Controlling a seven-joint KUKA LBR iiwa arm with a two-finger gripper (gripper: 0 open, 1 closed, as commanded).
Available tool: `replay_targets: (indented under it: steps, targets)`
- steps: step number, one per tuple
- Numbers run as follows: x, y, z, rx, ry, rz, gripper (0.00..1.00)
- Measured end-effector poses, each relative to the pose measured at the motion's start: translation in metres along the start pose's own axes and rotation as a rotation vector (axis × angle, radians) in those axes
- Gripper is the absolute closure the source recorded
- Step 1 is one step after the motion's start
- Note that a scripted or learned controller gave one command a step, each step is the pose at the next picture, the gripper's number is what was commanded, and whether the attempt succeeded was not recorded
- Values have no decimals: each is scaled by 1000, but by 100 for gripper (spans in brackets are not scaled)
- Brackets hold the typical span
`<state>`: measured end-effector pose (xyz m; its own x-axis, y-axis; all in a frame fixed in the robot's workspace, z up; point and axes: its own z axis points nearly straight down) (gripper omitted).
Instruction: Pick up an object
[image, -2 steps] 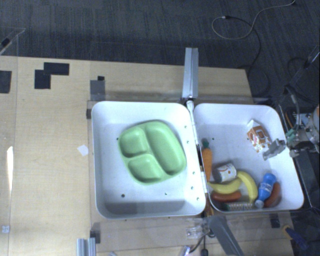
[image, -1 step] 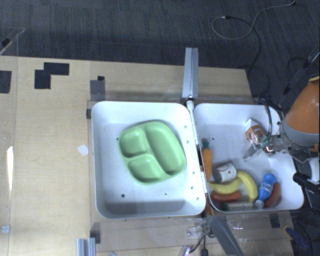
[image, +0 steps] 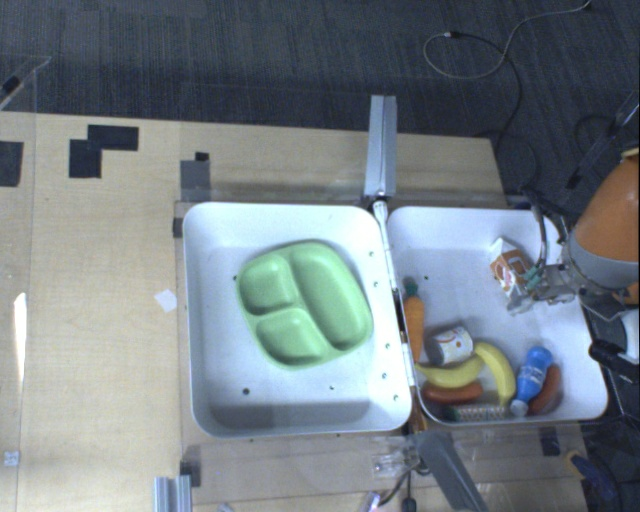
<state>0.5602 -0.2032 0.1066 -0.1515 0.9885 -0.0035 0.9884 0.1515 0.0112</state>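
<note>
Along the near wall of the right bin (image: 470, 228) lie a banana (image: 470, 372), a blue-capped bottle (image: 531, 375), a red-brown sausage shape (image: 452, 393) and a small can (image: 449, 345), crowded and overlapping, so outlines blur; an orange carrot-like stick (image: 412, 325) hugs the divider; the left bin (image: 215, 390) bears a green sectioned tray (image: 303, 302); farther back, a small orange-and-white packet (image: 509, 268) sits just beside the gripper (image: 541, 288), whose opening I cannot tell; the arm (image: 612, 220) is cut off at the right.

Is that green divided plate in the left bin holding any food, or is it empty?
Empty. The green plate lies flat in the left bin, and all three of its compartments show only bare green surface.
</note>
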Motion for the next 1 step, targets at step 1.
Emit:
replay_targets:
  steps: [1]
  targets:
    - [47,-9,-135,5,1,23,100]
